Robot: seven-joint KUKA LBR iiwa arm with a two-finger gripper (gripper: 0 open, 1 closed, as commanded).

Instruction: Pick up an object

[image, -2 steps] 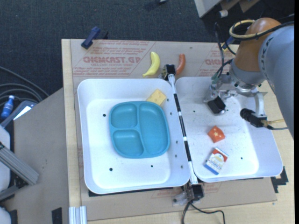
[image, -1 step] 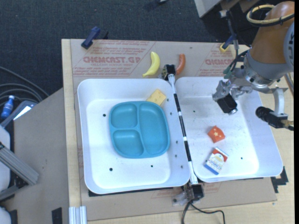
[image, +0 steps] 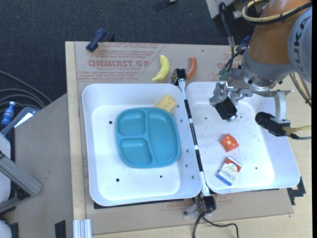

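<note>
Orange block (image: 229, 143) sits mid right bin (image: 277, 177), claw (image: 226, 108) hovering just far-left of it, closure can't tell; descent risks missing it, or nudging it toward the small box (image: 229, 171).

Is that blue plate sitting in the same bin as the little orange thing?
No, the blue plate lies in the left bin, the orange thing in the right bin.

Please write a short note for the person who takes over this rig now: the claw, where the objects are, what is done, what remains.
Claw: above the back of the right bin, holding nothing visible; open or shut, cannot tell.
Right bin: orange block in the middle, small box nearer the front.
Left bin: blue divided plate, yellow block behind it.
Done: nothing picked up.
Left: grasp and lift one object; the orange block seems nearest.
</note>
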